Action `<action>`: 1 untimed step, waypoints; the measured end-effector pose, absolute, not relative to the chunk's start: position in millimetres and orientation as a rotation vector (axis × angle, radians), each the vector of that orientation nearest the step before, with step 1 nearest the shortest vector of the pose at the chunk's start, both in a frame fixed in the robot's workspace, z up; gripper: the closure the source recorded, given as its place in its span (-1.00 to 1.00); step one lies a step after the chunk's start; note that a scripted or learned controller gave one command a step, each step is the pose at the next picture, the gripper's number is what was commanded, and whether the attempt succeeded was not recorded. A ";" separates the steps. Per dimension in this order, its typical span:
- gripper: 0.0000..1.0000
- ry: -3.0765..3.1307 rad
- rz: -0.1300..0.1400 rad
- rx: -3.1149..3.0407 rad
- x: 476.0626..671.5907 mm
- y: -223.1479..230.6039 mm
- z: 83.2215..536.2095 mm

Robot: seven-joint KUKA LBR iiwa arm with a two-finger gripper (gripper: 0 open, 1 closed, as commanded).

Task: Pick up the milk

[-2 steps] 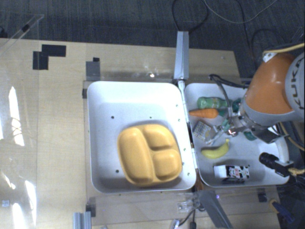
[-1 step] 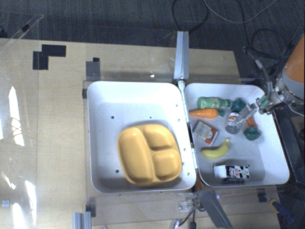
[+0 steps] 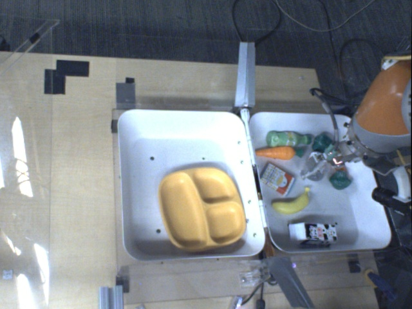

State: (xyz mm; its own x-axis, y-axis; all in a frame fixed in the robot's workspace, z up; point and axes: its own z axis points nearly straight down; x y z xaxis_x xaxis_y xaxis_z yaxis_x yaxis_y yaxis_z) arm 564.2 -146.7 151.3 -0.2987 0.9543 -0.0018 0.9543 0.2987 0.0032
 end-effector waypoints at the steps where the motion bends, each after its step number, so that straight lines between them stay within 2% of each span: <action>1: -1.00 2.528 0.003 1.858 564.4 -146.7 151.6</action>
